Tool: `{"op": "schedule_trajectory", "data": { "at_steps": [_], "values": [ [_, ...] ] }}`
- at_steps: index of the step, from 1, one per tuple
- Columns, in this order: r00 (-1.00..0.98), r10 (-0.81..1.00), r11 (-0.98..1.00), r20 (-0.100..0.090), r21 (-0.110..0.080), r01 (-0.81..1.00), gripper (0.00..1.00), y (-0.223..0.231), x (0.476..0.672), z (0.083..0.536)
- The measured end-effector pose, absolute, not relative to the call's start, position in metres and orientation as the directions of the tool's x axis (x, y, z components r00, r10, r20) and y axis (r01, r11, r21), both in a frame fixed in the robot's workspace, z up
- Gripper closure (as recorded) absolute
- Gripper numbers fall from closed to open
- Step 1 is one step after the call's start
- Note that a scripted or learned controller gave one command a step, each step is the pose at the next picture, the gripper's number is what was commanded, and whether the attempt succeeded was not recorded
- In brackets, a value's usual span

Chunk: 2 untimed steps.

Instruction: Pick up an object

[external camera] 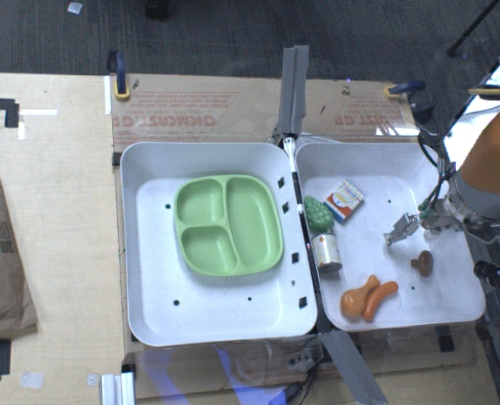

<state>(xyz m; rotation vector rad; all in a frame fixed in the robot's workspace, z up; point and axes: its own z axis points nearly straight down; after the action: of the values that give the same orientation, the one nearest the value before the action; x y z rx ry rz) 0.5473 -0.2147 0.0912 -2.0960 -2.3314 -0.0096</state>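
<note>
The right bin [452,312] holds several small objects. A small white, blue and orange box [345,200] lies near its back left, a green knobbly toy [319,214] beside it, and a silver can [325,253] against the left wall. An orange toy [368,298] lies near the front, and a small brown piece [422,264] sits towards the right. My gripper [400,230] hangs over the bin's right half, its metal fingers pointing left, just above and left of the brown piece. Nothing shows between the fingers.
The left bin [148,310] holds a green three-compartment plate [229,224]. A grey divider bar [293,91] runs between the bins at the back. A brown paper bag [1,251] lies on the bench at far left. The arm [490,167] stands over the right bin's right edge.
</note>
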Motion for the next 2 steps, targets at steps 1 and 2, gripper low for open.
{"op": "schedule_trajectory", "data": {
  "at_steps": [1, 2],
  "values": [
    [0.117, 0.993, -0.117, -0.001, 0.0, 0.993, 0.0, -0.17, 0.624, 0.092],
    [-0.039, 0.999, 0.039, -0.002, 0.001, 0.999, 0.0, -0.109, 0.651, 0.137]
  ]
}}
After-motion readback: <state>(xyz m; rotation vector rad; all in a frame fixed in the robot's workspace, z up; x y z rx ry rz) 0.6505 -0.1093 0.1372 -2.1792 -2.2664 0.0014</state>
